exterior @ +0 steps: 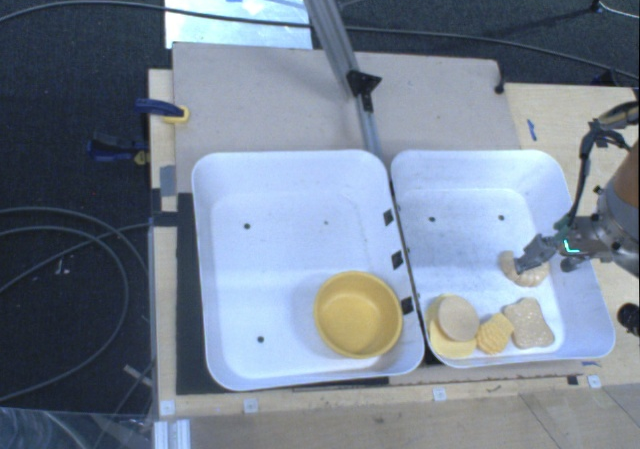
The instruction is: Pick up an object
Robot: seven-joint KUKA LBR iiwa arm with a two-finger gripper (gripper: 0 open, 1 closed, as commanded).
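Pale beige lumpy food piece (pixel 526 272) lies on floor of right white bin (pixel 470 177), near right wall, not lifted; pick not done, grasp and lift left. Nearer, along same bin's near edge: round tan-and-yellow disc (pixel 456 325), ridged yellow piece (pixel 493 334), beige bone-shaped biscuit (pixel 529 324). Yellow bowl (pixel 358 313) in left white bin (pixel 290 177). Pincer (pixel 537 255) low over piece's far-right edge, touching or just above. Cannot tell pincer's state.

Both white bins (pixel 290 177) look like smooth matt plastic, the yellow bowl (pixel 358 313) perhaps glossy plastic.
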